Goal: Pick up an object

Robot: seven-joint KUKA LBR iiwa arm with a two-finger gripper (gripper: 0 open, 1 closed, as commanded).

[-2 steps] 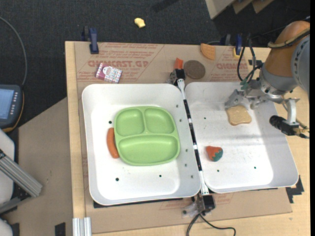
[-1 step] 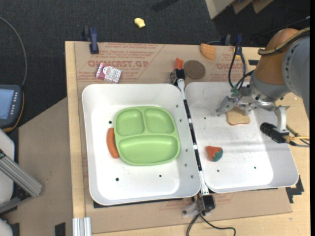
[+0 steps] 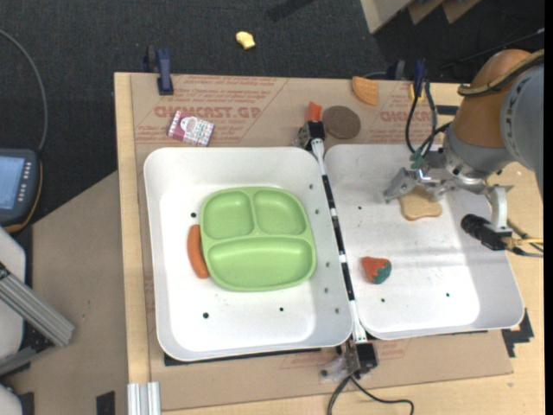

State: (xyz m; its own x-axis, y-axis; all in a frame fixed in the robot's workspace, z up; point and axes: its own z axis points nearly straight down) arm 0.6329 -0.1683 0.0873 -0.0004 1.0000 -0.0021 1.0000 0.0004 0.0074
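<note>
Two white bins: left bin (image 3: pixel 164 232), right bin (image 3: pixel 449 275). One green divided plate (image 3: pixel 257 238), three compartments, in the left bin. One orange sausage-shaped piece (image 3: pixel 197 251) beside it. Right bin: one tan flat piece (image 3: pixel 422 207), one red-and-teal toy (image 3: pixel 376 269). On the board behind: one small pink packet (image 3: pixel 190 128), one brown disc (image 3: pixel 341 122), one orange wedge (image 3: pixel 365 91). One yellow bit (image 3: pixel 245 39) on the floor. One arm (image 3: pixel 492 111).

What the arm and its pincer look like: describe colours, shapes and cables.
The arm is rounded, grey at the edge with a broad orange band above the wrist. Below sits a silver metal wrist part, ending in the pincer of pale grey metal. Thin dark and green cables loop beside the wrist.
</note>
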